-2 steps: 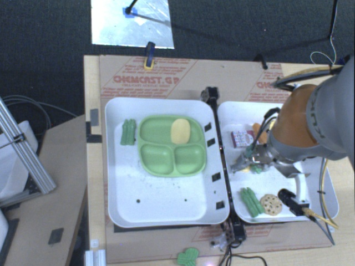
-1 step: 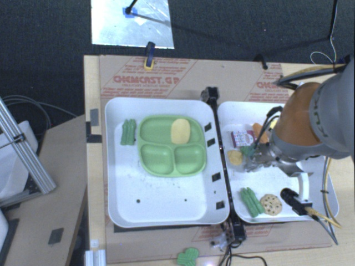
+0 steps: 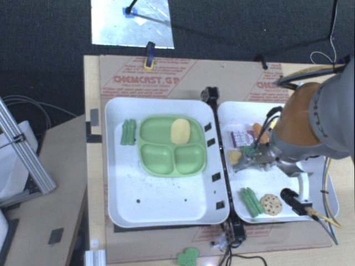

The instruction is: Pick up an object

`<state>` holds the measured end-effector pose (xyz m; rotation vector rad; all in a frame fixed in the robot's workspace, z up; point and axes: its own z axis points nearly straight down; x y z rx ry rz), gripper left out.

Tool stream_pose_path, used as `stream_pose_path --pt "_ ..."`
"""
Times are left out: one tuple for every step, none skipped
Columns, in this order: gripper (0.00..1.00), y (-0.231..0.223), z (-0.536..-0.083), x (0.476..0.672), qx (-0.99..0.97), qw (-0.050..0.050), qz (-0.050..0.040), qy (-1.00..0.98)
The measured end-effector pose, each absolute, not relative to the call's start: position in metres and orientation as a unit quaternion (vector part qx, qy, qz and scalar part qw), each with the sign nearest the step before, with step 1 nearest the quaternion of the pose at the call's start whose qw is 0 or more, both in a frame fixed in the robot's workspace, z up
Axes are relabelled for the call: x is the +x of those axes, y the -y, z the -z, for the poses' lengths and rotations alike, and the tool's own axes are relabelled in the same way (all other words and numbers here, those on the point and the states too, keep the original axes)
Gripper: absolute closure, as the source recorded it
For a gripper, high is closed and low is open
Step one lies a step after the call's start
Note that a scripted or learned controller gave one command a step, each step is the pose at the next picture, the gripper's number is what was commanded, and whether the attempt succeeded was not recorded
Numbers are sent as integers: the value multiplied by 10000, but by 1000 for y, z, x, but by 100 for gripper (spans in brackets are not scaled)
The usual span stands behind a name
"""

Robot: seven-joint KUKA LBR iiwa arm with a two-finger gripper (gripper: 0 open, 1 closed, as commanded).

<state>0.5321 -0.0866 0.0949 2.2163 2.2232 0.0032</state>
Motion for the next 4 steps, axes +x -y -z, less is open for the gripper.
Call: stream_pose_path --pt "0 101 -85 582 7052 20 -10 -7090" --pt "0 119 -85 631 7055 15 -6 -7087" --pt "100 118 -96 631 7035 17 -3 -7107" --pt "0 118 -96 631 7033 22 -5 -7108"
